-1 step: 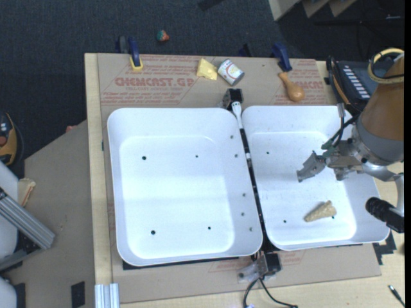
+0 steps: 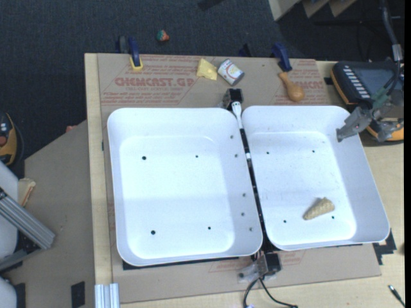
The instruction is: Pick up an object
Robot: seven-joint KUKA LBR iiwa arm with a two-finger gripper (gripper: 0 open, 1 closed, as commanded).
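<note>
A: Gripper position?
B: The gripper (image 2: pixel 350 128) sits at the right bin's (image 2: pixel 359 172) upper right rim, grey, low over the edge — whether it's parted or closed I cannot tell, too small and dark.
A: Anything to pick?
B: One tan cone-shaped object (image 2: pixel 319 208) lying in the right bin, lower right part, well apart from the gripper. The left bin (image 2: pixel 128 172) stands just beside, the two touching along the middle.
A: Off the bins?
B: On the cardboard sheet (image 2: pixel 167 82) behind them — a yellow wedge (image 2: pixel 207 69), a small white box (image 2: pixel 230 72), a wooden-looking peg (image 2: pixel 291 87)
</note>
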